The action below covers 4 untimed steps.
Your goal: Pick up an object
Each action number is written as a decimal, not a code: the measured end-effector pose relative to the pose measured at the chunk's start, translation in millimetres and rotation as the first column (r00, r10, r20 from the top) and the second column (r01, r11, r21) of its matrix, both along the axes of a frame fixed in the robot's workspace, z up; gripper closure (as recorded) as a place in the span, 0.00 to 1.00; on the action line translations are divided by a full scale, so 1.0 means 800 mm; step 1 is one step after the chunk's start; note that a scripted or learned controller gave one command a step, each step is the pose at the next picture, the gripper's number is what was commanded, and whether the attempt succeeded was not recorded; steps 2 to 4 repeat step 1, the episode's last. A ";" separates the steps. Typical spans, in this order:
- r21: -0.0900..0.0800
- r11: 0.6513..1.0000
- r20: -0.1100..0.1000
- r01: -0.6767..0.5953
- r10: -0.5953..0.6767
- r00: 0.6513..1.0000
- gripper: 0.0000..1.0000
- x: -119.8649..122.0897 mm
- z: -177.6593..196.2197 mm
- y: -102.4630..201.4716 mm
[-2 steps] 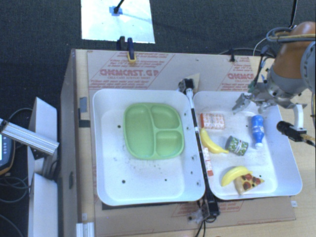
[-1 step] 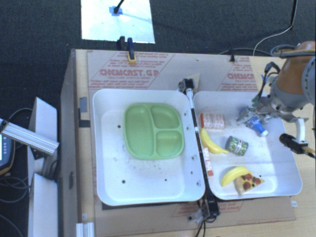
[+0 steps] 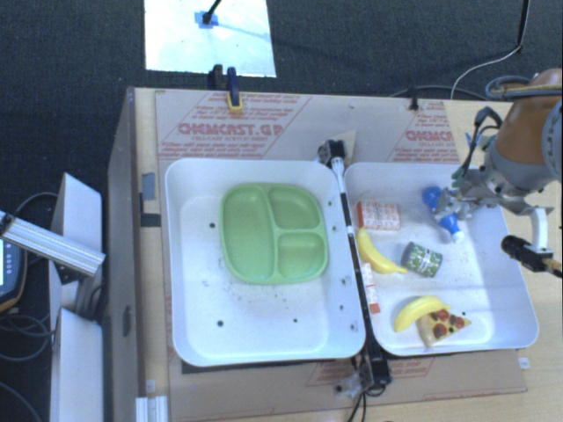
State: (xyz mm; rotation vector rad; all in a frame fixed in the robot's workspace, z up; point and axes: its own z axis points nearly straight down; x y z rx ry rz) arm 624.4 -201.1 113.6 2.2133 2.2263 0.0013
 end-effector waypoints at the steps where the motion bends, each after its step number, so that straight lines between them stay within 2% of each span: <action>1: 0.002 1.000 0.001 0.002 -0.002 1.000 1.00 -0.053 0.070 0.109; 4: 0.002 1.000 0.001 0.002 -0.002 1.000 1.00 -0.053 0.070 0.109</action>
